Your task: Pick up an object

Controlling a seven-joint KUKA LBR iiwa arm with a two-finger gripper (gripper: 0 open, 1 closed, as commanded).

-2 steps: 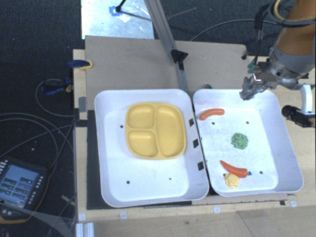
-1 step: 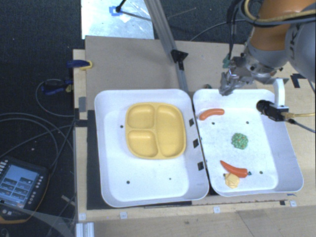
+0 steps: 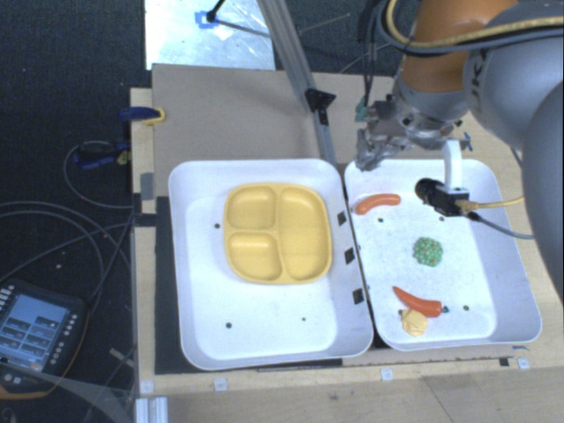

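**Arm poised over the right bin's far edge, toy food spread below**

The grey arm (image 3: 507,69), its orange band (image 3: 454,11) uppermost, reaches in from the right, and its gripper (image 3: 374,152) hangs over the far left corner of the right bin (image 3: 511,311). The fingertips are small and dark against the bin rim at this angle, and whether they stand apart or closed cannot be told; nothing can be seen held between them. A white bracket with a black cylindrical fitting (image 3: 438,194) hangs off the wrist over the far part of the same bin, a yellow cable running from it towards the right edge.

Four pieces lie on the floor of the right bin. An orange sausage (image 3: 377,203) rests near the far left corner, just below the gripper and apart from it. A green cluster of peas (image 3: 427,252) sits near the middle of the bin. Towards the near edge, a red chilli pepper (image 3: 418,302) lies at a slant, and a small yellow piece (image 3: 414,322) sits just beside it on the near side, touching or nearly so.

The left bin (image 3: 198,324) holds a yellow divided plate (image 3: 276,233), three compartments showing, set towards its far right part. Both bins sit side by side on the bench (image 3: 229,113), their inner rims meeting along a line of black clips.
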